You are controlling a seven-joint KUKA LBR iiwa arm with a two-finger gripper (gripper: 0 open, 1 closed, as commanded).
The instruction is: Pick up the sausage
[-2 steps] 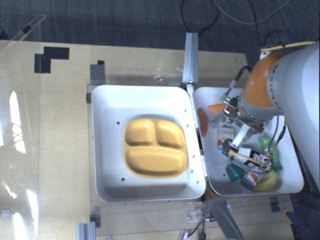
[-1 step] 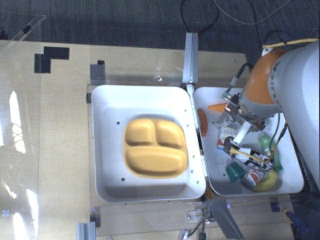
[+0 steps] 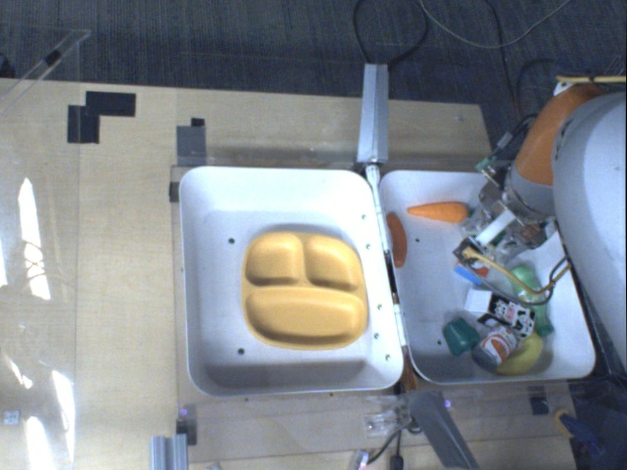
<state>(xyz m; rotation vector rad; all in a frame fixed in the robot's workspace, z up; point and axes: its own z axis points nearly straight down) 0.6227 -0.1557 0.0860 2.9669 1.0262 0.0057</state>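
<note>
Two shallow white bins side by side. One reddish sausage [image 3: 396, 240], smooth and elongated, against right bin's [image 3: 427, 292] left wall. One glossy yellow three-compartment tray [image 3: 304, 288] mid-frame. End effector [image 3: 490, 245] at right; opening impossible to tell.

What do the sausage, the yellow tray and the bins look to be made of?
Sausage: likely moulded plastic toy food; even reddish-brown colour, smooth surface, though it is small in the camera view. Yellow tray: apparently plastic, with a smooth satin finish; rounded compartments and soft highlights. Bins: probably thin formed plastic or painted metal, matte white; rounded corners and a shallow rim leave it open.
</note>
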